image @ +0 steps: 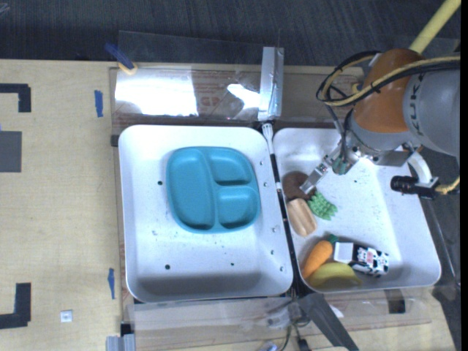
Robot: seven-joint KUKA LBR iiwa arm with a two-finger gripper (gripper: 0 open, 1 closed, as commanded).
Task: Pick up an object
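My gripper [313,183] reaches down into the right bin [409,225], near its left wall. Its tip is just above a brown round piece [292,183] and right beside a green leafy toy [322,208]. A tan bread-like piece [301,217] lies just below the brown one. At the bin's front edge sit an orange carrot-like toy [316,255], a yellow banana [336,273], a small white block [342,251] and a black-and-white cow toy [371,261]. I see nothing lifted off the bin floor.
The left bin [146,254] holds a blue divided plate [213,188]. A ridge [280,218] separates the two bins. The grey arm with its orange band [384,101] and black cables hangs over the right bin's back right corner.
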